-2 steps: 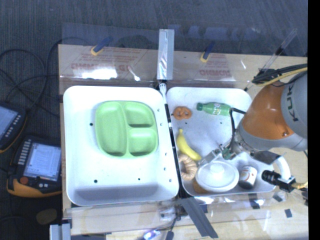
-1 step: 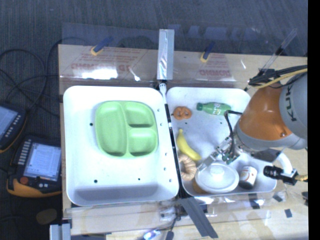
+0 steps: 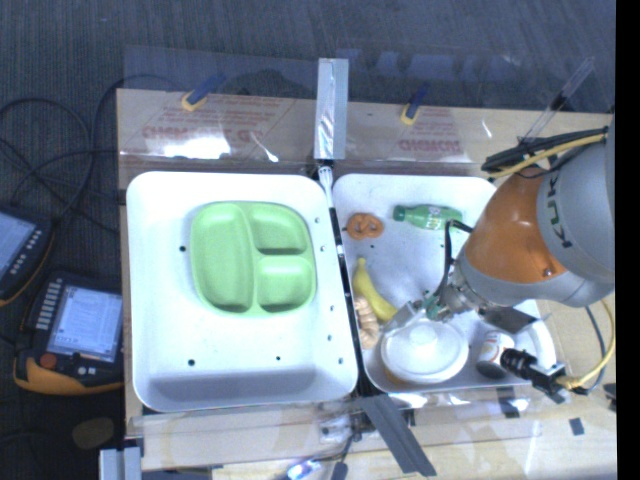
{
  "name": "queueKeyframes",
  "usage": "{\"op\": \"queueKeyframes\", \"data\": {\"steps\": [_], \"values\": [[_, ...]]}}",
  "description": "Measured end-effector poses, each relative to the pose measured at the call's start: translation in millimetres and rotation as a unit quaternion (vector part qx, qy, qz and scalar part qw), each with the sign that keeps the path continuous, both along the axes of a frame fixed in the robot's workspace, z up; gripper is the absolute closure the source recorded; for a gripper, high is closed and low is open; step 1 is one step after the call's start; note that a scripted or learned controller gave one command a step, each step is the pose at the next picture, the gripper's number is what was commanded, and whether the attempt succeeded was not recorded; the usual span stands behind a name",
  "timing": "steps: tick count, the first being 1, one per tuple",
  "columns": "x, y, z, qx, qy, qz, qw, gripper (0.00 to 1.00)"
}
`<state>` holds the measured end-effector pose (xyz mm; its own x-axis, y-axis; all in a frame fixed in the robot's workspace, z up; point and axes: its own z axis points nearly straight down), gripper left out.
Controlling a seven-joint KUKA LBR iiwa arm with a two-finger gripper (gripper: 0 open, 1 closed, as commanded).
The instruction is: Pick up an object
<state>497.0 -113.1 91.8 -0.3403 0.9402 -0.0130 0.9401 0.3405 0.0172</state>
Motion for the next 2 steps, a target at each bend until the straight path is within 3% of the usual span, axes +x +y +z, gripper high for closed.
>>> {"op": "queueKeyframes", "data": {"steps": [1,2], "values": [[51,9,0,-0.0011,0.004,0.114,0.9934,0.0],[61,62,89,0.0021,0.013,-0.057,0.9983,0.0]]}}
